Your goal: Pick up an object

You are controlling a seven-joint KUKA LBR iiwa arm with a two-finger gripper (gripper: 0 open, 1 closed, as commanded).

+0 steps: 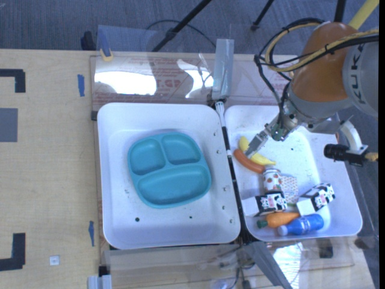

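My gripper [257, 143] reaches down into the right bin [337, 161] from the upper right, its tip just above a yellow banana [262, 159] and an orange hot dog [248, 161]. Nothing shows between its fingers. Lower in the same bin lie a small can [272, 178], two cow-print cartons [272, 202] [317, 197], an orange carrot [280, 219] and a blue bottle [304, 224].
The left bin [114, 131] holds a teal divided plate [169, 168]. A grey divider post [222, 68] stands behind where the bins meet. The arm's orange band [322, 59] hangs over the right bin's back corner. Wooden bench top lies to the left.
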